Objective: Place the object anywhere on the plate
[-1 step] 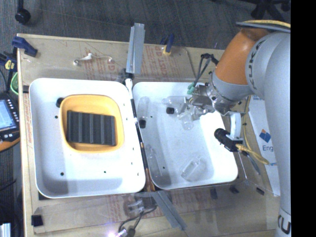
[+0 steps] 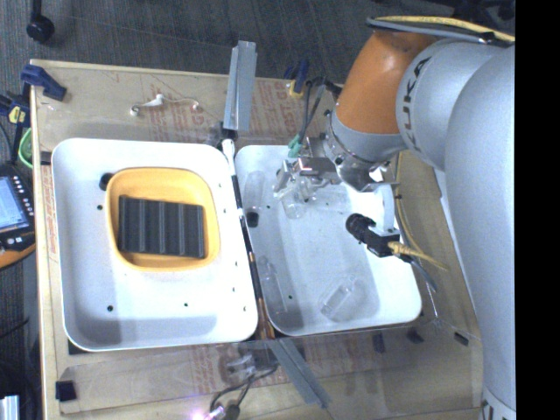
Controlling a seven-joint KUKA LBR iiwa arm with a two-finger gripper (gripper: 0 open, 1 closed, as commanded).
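A yellow plate (image 2: 159, 180) with rounded corners lies in the left bin (image 2: 79, 304). On it rests a dark grey ridged object (image 2: 163, 227), flat and covering most of the plate's middle. My gripper (image 2: 296, 186) hangs over the far left part of the right bin (image 2: 398, 309), well to the right of the plate and apart from the ridged object. Nothing shows below the gripper but the bin's white floor.
A faint clear plastic piece (image 2: 343, 297) lies near the right bin's front. A small black part (image 2: 252, 219) sits at the wall between the bins. A black cable fitting (image 2: 367, 233) hangs off the arm over the right bin. Metal rails border the bench.
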